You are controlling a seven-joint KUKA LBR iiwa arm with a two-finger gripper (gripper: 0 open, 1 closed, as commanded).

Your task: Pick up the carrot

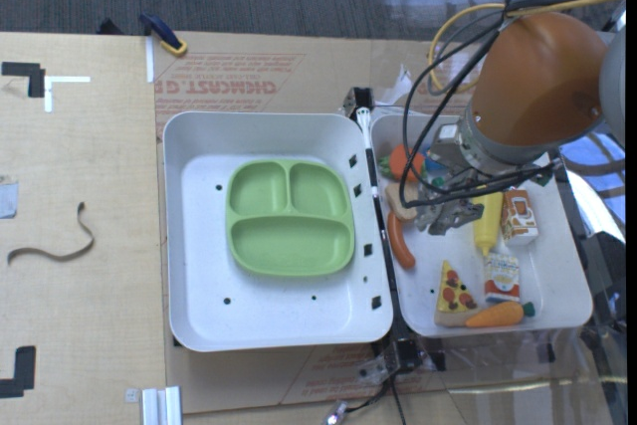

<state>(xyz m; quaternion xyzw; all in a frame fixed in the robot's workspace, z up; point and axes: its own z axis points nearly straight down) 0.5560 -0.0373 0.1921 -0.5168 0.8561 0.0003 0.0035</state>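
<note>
Orange carrot below claw (rt bin).

Robot lab: bench, taped cardboard, loose cables.

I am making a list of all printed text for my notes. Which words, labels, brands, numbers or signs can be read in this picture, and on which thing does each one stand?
Red print on the cardboard sheet behind the left bin: reversed, roughly "CHEMCAST GP", uncertain; the smaller lines under it are too blurred to read.
Small carton in the right bin: red and white label, too small to read.
Packet below it: print too small to read.
Green divided plate: no text.
</note>
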